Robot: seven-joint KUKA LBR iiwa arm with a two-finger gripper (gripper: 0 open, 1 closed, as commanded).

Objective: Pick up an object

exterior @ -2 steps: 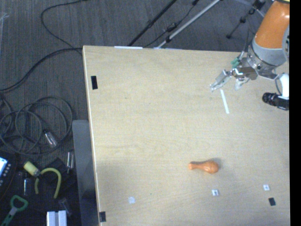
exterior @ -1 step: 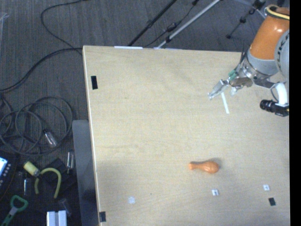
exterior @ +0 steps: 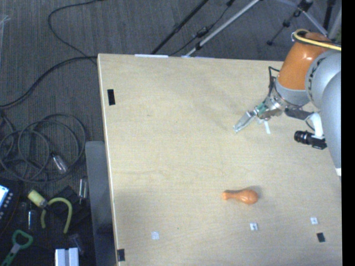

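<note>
A small orange object [exterior: 242, 196], shaped like a gourd with a narrow neck pointing left, lies on the light wooden bench top [exterior: 166, 148] toward the lower right. My gripper [exterior: 252, 128] hangs at the right, well above and slightly right of that object in the view, apart from it. Its two pale fingers [exterior: 242, 123] are spread and nothing sits between them. The grey arm with its orange band [exterior: 302, 65] reaches in from the right edge.
Small dark and white markers [exterior: 254, 226] dot the bench near its lower right, and a black tab [exterior: 111, 97] sits by the left edge. Cables and tools [exterior: 50, 204] lie on the floor to the left, and tripod legs [exterior: 244, 10] stand behind.
</note>
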